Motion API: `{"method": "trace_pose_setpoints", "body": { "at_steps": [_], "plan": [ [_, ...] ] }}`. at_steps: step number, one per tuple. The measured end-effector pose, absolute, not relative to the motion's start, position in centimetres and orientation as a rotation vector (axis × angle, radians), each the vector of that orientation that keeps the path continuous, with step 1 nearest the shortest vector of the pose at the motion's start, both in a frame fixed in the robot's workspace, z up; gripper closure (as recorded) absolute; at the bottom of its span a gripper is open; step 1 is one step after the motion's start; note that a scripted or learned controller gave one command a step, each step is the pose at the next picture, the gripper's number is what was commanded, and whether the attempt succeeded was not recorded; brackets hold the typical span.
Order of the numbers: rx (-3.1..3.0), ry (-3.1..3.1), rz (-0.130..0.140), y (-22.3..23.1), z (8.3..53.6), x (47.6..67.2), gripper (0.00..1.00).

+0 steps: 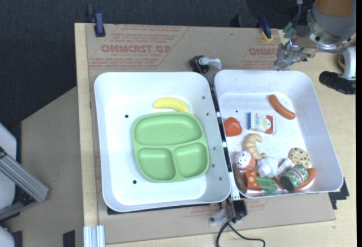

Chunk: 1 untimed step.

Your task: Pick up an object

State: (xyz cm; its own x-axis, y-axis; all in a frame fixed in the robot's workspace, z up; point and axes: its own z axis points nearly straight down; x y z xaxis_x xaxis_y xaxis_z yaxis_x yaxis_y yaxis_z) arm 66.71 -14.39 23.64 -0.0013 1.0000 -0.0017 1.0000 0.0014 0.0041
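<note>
Gripper (287, 58) hangs above right bin's (322, 121) far rim, near sausage (281, 107).

green divided plate (169, 146) | left bin (110, 127) (banana (171, 104) just behind plate)

Two white bins sat side by side: a left bin (107, 127) and a right bin (317, 104). There was one green divided plate (168, 145), one banana (171, 104), one sausage (281, 106), one croissant (253, 144) and one cookie (298, 156).
</note>
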Motion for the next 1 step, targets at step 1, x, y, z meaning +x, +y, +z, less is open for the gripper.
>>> {"method": "trace_pose_setpoints", "body": {
  "at_steps": [1],
  "plan": [
    [2.216, 2.220, 0.005, -12.43, 27.91, 65.62, 1.00]
  ]
}}
